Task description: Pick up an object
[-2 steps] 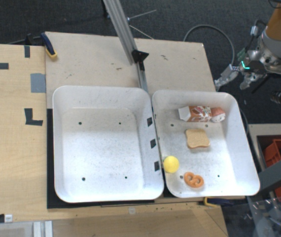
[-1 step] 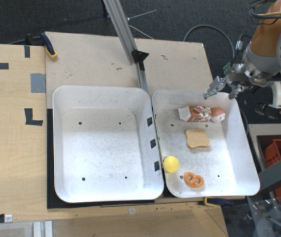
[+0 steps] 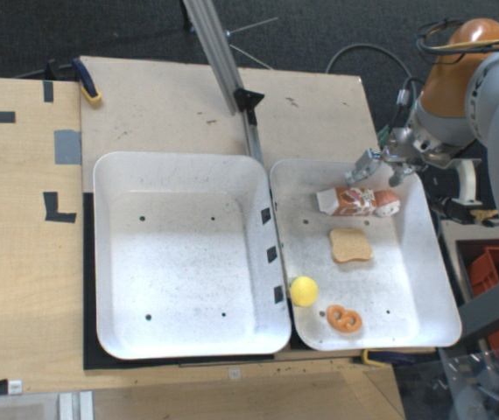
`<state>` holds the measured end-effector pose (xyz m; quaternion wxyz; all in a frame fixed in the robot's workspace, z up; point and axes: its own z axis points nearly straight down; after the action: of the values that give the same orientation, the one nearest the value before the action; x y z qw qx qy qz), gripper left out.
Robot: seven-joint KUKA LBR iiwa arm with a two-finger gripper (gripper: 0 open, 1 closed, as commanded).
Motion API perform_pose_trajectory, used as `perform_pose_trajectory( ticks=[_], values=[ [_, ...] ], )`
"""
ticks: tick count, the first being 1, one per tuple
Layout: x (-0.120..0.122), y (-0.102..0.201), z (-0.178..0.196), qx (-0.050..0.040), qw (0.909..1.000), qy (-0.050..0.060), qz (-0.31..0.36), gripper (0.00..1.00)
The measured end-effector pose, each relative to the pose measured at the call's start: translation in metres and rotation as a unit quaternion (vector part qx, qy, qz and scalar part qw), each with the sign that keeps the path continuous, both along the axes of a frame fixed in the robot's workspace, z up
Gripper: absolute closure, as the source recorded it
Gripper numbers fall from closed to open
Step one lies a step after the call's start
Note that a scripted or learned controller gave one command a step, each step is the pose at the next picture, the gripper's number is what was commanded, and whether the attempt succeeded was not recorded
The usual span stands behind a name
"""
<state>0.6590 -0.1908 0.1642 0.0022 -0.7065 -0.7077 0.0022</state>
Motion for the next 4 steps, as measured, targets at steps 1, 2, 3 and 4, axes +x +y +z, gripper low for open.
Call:
perform_pose_trajectory(
  ticks=[1,2,3,4],
  values=[
    [-0.006,-0.005,-0.047,0.0002,1.0000,-0.006,-0.001,0.00],
    [-0.005,-0.006,-0.033,-0.0017,1.0000,-0.007,0.001,1.00],
    [-0.007,-0.012,0.028,-0.0011,1.0000,-0.006,0.000,1.00],
    [-0.001,-0.006,0.074,-0.0006,1.0000,-0.005,0.000,1.00]
  ],
)
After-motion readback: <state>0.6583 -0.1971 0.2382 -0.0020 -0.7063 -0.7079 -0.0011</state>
